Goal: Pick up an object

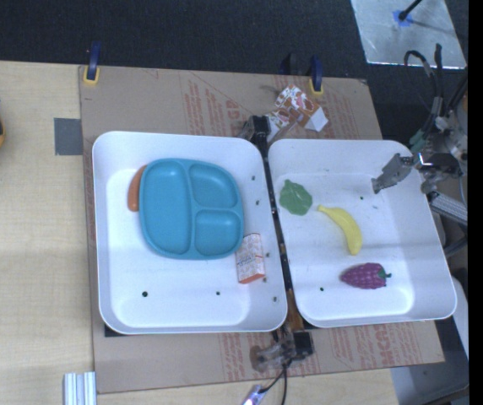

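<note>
Nearest the camera, the right bin (pixel 427 306) contains three smooth, moulded toy foods: a purple grape cluster (pixel 364 276) by its front wall, a curved yellow banana (pixel 344 227) at centre, and a lumpy green leafy piece (pixel 295 197) to the banana's left. All three lie apart from one another. The left bin (pixel 182 310) contains a blue compartment tray (pixel 192 208) overlapping an orange item (pixel 133 190), plus a small printed carton (pixel 251 258) at the tray's right corner. The gripper (pixel 388 178) sits over the right bin's far right corner, holding nothing; whether its fingers are apart cannot be determined.
</note>
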Motion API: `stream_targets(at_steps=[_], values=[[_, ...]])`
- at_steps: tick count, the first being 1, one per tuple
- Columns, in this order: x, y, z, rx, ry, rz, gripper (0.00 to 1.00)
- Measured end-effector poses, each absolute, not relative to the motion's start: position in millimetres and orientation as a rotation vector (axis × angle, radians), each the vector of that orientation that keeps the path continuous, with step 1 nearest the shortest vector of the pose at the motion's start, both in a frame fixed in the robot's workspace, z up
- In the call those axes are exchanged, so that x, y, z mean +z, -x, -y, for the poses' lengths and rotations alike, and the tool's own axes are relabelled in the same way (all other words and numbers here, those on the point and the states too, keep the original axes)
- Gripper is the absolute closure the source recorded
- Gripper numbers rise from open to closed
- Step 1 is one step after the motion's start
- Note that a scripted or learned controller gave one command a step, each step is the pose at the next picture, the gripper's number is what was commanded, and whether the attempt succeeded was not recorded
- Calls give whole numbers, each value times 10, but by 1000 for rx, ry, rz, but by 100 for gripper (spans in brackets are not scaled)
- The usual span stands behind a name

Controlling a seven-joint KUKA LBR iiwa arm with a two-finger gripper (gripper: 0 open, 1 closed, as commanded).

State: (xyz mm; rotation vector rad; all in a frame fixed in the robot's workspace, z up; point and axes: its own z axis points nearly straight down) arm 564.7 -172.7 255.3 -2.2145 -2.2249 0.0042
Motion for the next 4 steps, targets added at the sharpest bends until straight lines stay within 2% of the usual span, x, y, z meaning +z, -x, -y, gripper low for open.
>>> stream_targets(at_steps=[1,2,3,4], values=[[1239,-5420,1473,7,2212,2225,0],[916,-5551,1619,5,2214,2226,0],[1020,-5551,1630,9,2210,2229,100],[1922,-5739,794,1,2214,2226,100]])
